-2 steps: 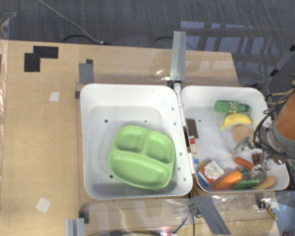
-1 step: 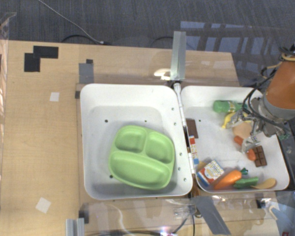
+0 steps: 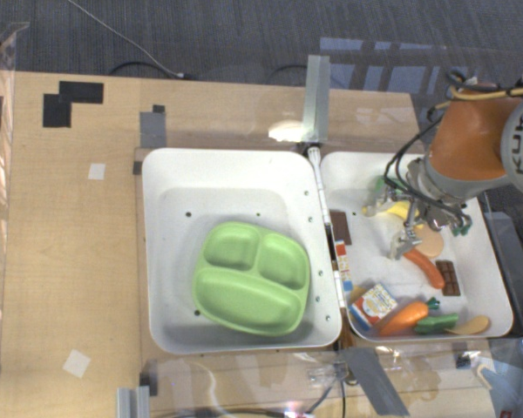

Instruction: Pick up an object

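Note:
My gripper (image 3: 407,239) hangs low over the middle of the right bin (image 3: 497,273), under the orange-banded wrist. Its tip is right at the upper left end of an orange sausage (image 3: 427,271), beside a round tan cookie (image 3: 431,244). A yellow piece (image 3: 399,209) lies just behind the gripper, partly hidden by it. A brown chocolate bar (image 3: 451,278) rests to the right of the sausage. Along the bin's front lie a carrot (image 3: 404,316), a green vegetable (image 3: 437,325), a small printed box (image 3: 375,301) and a tan piece (image 3: 472,324).
The left bin (image 3: 170,190) holds a green divided plate (image 3: 251,277). A dark bar (image 3: 338,226) and a printed strip (image 3: 342,264) lie against the right bin's left wall. A metal post (image 3: 316,103) stands behind the gap between the two bins.

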Available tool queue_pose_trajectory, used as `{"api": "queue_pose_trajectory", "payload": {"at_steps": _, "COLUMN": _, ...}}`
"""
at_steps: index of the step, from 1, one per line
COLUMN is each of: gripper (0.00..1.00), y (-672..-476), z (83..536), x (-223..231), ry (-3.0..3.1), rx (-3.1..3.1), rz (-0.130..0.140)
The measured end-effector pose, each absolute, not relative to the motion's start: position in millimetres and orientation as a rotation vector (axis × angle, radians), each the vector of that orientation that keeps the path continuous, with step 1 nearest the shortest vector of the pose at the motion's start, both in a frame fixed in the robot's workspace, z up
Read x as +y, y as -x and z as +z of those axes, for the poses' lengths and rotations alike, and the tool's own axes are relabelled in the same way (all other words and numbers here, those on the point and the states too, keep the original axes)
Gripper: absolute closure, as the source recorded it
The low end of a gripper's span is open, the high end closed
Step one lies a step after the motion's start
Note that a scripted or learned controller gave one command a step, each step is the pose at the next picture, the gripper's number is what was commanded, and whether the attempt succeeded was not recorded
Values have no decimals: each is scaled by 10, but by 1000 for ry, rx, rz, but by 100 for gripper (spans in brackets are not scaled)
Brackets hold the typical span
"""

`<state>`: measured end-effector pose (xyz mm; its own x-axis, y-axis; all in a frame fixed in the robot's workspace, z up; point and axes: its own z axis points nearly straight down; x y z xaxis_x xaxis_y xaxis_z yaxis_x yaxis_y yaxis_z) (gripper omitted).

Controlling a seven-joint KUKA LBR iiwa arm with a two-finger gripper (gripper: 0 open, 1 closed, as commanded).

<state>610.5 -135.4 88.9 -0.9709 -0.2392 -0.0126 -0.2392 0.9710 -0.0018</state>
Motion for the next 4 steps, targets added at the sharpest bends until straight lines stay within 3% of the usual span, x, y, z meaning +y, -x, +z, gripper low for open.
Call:
{"api": "queue_pose_trajectory", "payload": {"at_steps": 1, "gripper": 0, "y": -5559, "z": 898, "x": -1877, "ry": 376, "rx": 3108, "rz": -7}}
{"api": "queue_pose_trajectory", "payload": {"at_steps": 2, "gripper": 0, "y": -5532, "z": 903, "x": -1538, "ry": 320, "rx": 3110, "rz": -8}}
{"api": "queue_pose_trajectory", "payload": {"at_steps": 3, "gripper": 0, "y": -6273, "z": 899, "x": -1340, "ry": 401, "rx": 3109, "rz": 2}}
{"api": "queue_pose_trajectory", "payload": {"at_steps": 4, "gripper": 100, "y": -6298, "z": 1024, "x": -1338, "ry": 401, "rx": 3101, "rz": 1}}
